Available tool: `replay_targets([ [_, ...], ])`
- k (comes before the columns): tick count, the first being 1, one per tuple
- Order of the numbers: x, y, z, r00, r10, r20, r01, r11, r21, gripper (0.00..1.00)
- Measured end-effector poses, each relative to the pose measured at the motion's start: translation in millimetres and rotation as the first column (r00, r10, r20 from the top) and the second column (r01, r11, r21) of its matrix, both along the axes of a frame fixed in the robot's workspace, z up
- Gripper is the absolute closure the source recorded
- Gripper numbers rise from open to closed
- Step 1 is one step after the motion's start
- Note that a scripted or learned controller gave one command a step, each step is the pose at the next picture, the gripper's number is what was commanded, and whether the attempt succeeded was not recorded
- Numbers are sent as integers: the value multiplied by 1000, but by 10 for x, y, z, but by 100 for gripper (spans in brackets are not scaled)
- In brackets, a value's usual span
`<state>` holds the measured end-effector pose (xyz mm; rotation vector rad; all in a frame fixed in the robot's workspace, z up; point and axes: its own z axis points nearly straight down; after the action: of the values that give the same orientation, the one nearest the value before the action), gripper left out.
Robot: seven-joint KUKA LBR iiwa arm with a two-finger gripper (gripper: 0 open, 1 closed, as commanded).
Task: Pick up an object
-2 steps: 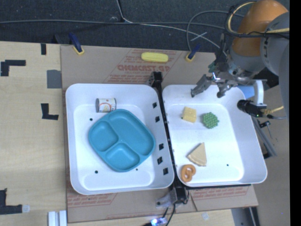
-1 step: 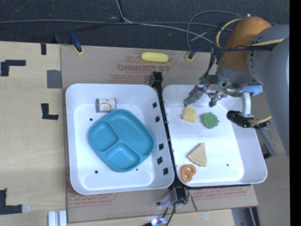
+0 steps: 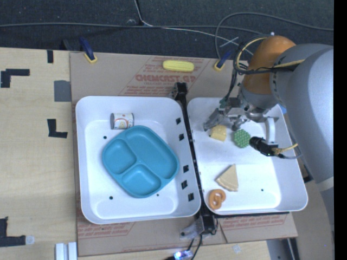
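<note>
- Gripper [image 3: 226,122] down in the right bin [image 3: 287,196], at its far-left part; wrist and arm bulk above hide most of the mechanism.
- Jaws: spread cannot be judged; dark finger shapes blur into the wrist shadow.
- Pale yellow block [image 3: 218,132] directly beneath the jaws, seemingly touching; grip not confirmed.
- Green knobbly ball [image 3: 242,138] just right of the jaws, partly shaded.
- Bread wedge [image 3: 228,178] and pretzel [image 3: 217,199] well below the jaws, apart from them.
- Left bin [image 3: 87,161], far left of the jaws: blue divided plate [image 3: 140,160], small can [image 3: 122,121] on its side, label unreadable.
- Yellow corn cob [image 3: 178,65] on cardboard beyond the bins.
</note>
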<state>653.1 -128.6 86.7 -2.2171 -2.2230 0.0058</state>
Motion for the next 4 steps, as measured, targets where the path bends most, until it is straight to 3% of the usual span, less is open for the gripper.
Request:
replay_targets([
  [1,6,6,130,1000,1,2,-1,1000,0,100],
  [2,112,40,635,1000,-1,7,1,1000,1,100],
  [4,91,100,1771,1000,-1,8,1,1000,1,100],
])
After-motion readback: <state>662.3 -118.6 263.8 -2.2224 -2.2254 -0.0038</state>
